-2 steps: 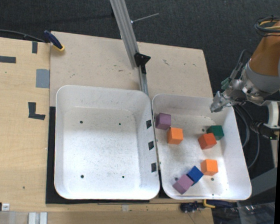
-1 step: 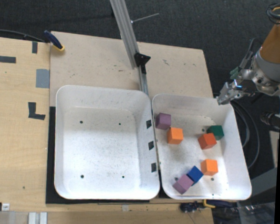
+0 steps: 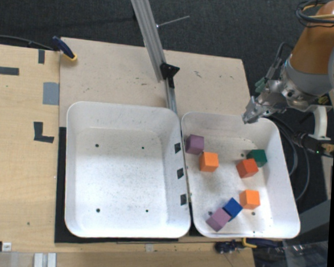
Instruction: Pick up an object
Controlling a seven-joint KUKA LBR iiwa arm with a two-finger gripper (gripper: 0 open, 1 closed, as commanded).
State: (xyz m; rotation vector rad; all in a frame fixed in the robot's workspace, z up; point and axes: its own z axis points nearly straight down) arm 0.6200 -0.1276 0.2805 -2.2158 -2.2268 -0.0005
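From the overhead camera I see the gripper [image 3: 251, 116] hanging over the top right rim of the right bin [image 3: 286, 184], holding nothing; its tip is too small and dark for me to tell how it is set. All the candidates lie in that bin: a purple cube [image 3: 195, 143] touching an orange cube [image 3: 209, 161] near the divider, a green cube [image 3: 257, 157] against a red-orange cube [image 3: 246, 168], another orange cube [image 3: 249, 198], and a blue cube [image 3: 232, 208] pressed to a second purple cube [image 3: 218, 219]. I judge them light, stiff blocks, best pinched across flat opposite faces. The lone orange one looks easiest; the paired ones crowd each other. The left bin [image 3: 74, 152] and the slanted metal rail [image 3: 153, 40] sit well away from my reach
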